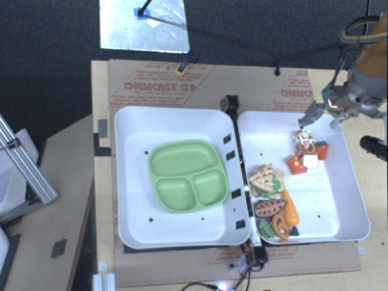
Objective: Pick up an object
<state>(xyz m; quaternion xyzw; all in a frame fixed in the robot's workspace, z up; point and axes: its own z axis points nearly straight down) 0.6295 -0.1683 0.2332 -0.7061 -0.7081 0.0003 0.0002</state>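
Several toy foods lie in the right bin [339, 187]. A red and white piece [302, 140], a small red item [321, 150], a white cube [310, 161] and a red pepper piece [296, 165] cluster near its back. Toward the front left are a pizza slice [267, 178], a carrot [290, 207], a brown sausage [270, 208] and a pretzel [280, 226]. My gripper [321, 119] hangs over the back of this bin, just beyond the red and white piece. Its fingers stand apart, open, with nothing between them.
A green divided plate [185, 175] sits in the left bin [133, 132]. A black divider with clips [237, 162] runs between the bins. Bare white floor lies at the right bin's front right. A black part [373, 145] juts in at the right edge.
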